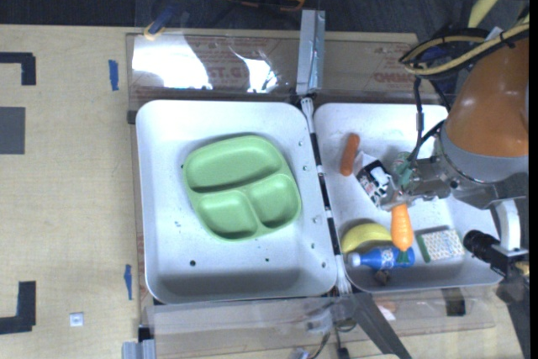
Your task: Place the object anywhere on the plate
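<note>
Gripper (405,183) hangs over the right bin (374,120); you cannot tell if it is open or closed | carrot (402,228) lies just at its 6 o'clock, beside banana (366,236) and bottle (380,259) | plate (239,185) waits at 9 o'clock | risk: a poor grab could drop the carrot short of it, or push the banana.

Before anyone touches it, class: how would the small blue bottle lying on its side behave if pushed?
The small blue bottle looks round-bodied and lies flat, so it would probably roll. Close beside the yellow banana-shaped toy, it may nudge that too.
</note>
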Robot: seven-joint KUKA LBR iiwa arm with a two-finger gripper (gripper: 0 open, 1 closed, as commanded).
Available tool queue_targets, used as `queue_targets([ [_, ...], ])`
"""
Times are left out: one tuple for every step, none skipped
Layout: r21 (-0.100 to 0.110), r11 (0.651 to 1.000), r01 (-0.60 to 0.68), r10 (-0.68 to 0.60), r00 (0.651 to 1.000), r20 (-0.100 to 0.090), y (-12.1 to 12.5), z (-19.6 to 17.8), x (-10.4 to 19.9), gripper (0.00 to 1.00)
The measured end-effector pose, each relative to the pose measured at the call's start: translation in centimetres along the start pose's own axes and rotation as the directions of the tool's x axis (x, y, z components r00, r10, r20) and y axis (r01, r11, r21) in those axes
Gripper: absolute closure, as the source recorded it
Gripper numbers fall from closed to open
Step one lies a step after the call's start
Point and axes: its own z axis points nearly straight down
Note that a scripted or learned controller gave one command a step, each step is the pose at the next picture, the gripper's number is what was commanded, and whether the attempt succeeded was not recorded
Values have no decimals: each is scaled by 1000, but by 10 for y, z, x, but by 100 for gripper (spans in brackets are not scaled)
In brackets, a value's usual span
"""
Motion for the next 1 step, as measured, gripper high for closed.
queue_targets([
  [0,1000,17,-17,1000,0,51,31,56,100],
])
